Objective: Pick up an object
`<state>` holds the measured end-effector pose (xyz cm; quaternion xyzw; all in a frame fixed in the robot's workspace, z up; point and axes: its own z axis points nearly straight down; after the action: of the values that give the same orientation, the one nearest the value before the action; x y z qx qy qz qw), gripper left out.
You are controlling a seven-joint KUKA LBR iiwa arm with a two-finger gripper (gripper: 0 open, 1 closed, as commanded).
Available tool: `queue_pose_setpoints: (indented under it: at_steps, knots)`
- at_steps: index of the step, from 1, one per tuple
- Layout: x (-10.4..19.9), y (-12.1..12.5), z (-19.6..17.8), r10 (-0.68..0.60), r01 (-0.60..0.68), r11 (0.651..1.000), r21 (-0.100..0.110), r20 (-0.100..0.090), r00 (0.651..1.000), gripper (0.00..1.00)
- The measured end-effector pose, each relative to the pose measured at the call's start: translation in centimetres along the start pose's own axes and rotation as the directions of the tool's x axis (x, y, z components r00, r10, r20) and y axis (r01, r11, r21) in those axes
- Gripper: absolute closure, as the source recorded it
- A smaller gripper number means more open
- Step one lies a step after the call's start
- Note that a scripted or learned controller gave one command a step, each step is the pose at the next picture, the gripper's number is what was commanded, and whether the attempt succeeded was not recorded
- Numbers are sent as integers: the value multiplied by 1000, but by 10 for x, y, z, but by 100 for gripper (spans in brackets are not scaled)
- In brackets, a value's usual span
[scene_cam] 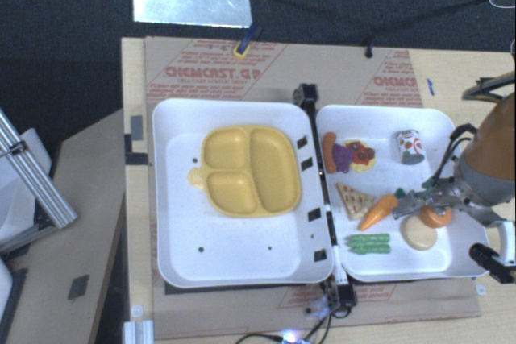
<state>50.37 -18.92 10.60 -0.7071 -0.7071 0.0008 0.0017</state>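
You are looking at a pick not yet made. The grey two-finger gripper (419, 201) is hovering low in the right white bin (439, 121), at the three o'clock side, beside the orange plastic carrot (377, 212) and the round cream bun (419, 233). Whether it is clenched or released, I cannot tell. Grasping and lifting are both remaining.

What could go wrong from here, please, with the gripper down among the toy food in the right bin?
The gripper sits where the carrot, an orange round piece and a pale bun crowd together, so it may nudge or pinch a neighbour. The carrot lies tilted against the waffle wedge and could slip out.
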Motion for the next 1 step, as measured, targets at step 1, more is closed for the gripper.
queue_pose_setpoints:
  at_steps: [1]
  knots:
    - [-2,6,16,-2,2,1000,-20,8,1000,0]
